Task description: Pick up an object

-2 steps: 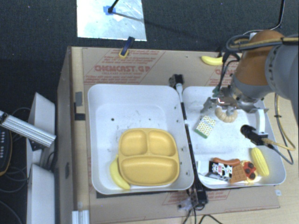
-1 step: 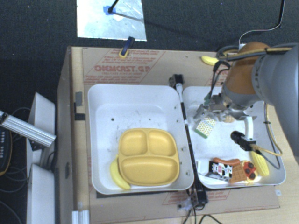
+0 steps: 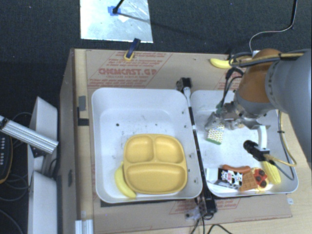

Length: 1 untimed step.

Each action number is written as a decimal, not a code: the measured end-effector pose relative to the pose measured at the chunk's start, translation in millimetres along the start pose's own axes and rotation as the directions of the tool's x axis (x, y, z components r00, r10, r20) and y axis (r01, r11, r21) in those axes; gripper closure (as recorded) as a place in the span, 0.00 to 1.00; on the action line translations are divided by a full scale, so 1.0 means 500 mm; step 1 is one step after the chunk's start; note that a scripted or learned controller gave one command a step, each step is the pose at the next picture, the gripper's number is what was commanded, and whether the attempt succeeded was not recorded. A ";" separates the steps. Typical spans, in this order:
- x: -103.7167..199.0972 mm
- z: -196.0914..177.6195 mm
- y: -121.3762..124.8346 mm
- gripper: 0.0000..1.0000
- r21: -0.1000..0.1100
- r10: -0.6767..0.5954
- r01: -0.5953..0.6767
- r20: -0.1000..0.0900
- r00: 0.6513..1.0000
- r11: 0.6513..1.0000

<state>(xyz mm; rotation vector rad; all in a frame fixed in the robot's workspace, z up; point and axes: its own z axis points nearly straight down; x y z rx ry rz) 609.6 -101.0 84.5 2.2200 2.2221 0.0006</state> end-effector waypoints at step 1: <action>0.001 -0.022 0.002 1.00 -0.002 -0.001 0.001 -0.001 1.000 1.000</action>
